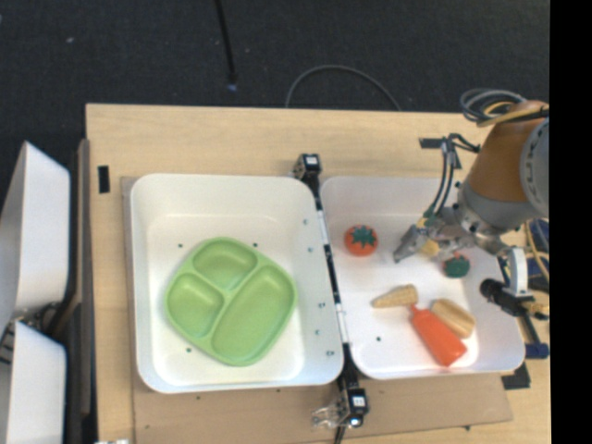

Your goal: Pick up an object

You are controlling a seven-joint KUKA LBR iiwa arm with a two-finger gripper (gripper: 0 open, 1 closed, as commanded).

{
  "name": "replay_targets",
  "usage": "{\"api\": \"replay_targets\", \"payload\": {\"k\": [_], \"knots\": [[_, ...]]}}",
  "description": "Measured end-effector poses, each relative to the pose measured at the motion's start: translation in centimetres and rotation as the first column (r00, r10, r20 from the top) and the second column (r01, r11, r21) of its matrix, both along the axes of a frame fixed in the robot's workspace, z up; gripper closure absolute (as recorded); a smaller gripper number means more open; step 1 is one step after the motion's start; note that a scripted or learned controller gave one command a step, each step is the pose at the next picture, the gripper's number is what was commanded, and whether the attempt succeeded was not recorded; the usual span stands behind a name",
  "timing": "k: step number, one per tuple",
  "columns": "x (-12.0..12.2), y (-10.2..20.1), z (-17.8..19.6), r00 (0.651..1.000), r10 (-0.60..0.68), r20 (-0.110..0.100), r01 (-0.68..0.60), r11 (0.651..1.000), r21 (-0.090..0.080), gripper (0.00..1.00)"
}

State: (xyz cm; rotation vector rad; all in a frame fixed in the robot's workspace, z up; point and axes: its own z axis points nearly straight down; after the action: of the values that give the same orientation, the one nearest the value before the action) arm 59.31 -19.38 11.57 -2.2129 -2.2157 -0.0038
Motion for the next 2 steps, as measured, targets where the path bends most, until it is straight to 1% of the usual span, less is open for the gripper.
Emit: {"api": "replay_targets", "payload": {"k": [1,2], "knots": [[0.1,-0.2,1.0,1.0,0.0,0.003,0.0,1.0,-0.003,1.0],[-0.2,-0.6,5.2,1.0,-0.003,0.007,0.003,1.0,-0.009,1.0]]}}
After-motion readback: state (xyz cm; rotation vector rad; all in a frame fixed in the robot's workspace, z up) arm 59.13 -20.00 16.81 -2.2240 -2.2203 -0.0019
